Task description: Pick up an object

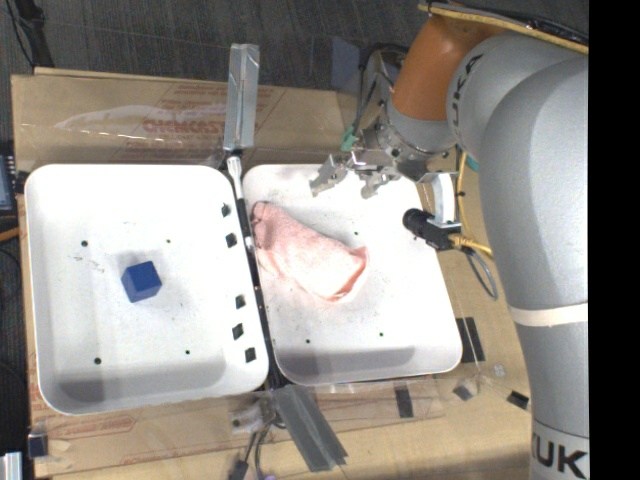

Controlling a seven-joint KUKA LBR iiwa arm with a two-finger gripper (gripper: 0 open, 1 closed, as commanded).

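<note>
The 2 shallow white plastic bins sat side by side on the table [300,103]. A small, rigid blue cube [142,280] lay in the left bin [60,388]. A crumpled pink cloth [305,253] lay in the right bin [430,353], probably light, soft and limp, best pinched at a raised fold. Beyond it, the gripper [350,176] hovered over the far rim, its fingers spread, holding nothing.
</note>
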